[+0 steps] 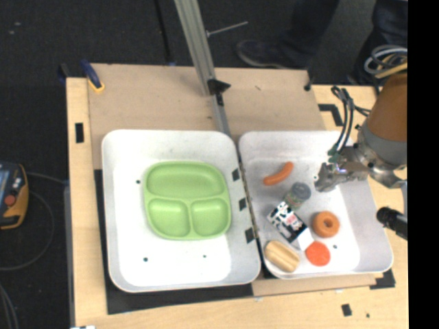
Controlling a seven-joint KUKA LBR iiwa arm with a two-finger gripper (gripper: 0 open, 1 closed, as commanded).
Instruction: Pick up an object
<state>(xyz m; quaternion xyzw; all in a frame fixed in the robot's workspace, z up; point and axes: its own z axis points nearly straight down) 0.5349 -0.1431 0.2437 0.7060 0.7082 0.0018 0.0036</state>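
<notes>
The right bin (357,252) holds an orange hot dog (278,174), a small grey jar (298,192), a black and white box (287,219), an orange doughnut (326,224), a red-orange round piece (317,253) and a bread roll (282,256). My gripper (328,179) hangs over the bin's upper right part, right of the grey jar and above the doughnut. Nothing shows between its fingers.
The left bin (123,252) holds a green divided plate (186,199). A metal pole (199,46) rises from the back of the bench. Cables (346,112) hang behind the arm at the right bin's far corner.
</notes>
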